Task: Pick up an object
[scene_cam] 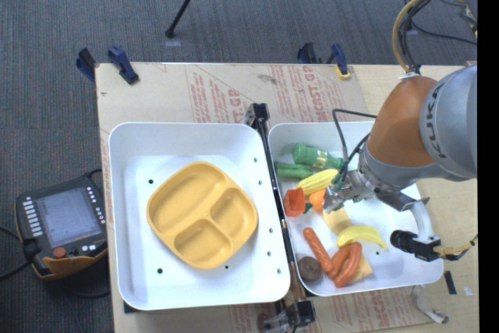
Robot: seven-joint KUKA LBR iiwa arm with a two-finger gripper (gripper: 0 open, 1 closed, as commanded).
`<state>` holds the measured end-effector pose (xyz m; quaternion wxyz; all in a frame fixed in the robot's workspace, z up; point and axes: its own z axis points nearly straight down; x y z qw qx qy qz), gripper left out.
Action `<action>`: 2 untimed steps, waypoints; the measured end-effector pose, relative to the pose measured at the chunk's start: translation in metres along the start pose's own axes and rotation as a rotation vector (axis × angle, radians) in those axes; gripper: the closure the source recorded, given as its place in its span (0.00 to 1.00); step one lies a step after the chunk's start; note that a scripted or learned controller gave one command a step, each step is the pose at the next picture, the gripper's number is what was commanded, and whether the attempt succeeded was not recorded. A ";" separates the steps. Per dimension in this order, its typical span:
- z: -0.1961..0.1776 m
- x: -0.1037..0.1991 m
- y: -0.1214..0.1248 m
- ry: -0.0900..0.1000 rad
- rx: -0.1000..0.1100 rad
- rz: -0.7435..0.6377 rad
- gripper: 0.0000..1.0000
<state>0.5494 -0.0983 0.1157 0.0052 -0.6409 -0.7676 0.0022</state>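
1. Right bin (437, 273): crowded with toy food, little bare floor between pieces; open strip only along the 3 o'clock wall.
2. Gripper (337, 197) low over bin centre, just beside corn (318, 182) at its 10 o'clock and an orange piece (315, 200) at its 8 o'clock; contact impossible to judge.
3. Jaws: cannot tell whether released or clenched; blurred and partly covered by the wrist.
4. Green pieces (306, 160) at 12 o'clock of the bin, near the far wall; red-orange pepper (294, 202) against the 9 o'clock wall.
5. Banana (361, 235), sausages (334, 255) and a brown round piece (310, 268) toward 6 o'clock, close to the near rim; pale wedge (336, 220) just below the gripper.
6. Arm (425, 129) hiding the bin's 1 to 3 o'clock portion.
7. Left bin (125, 168): yellow tray (202, 213) at centre, wide bare margin all round.
8. Pendant (61, 224) off the bench at 9 o'clock; clamps (122, 64) along the far edge.
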 end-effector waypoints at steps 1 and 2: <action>-0.205 0.046 -0.011 -0.005 -0.005 -0.269 1.00; -0.266 -0.006 -0.009 -0.008 -0.007 -0.630 1.00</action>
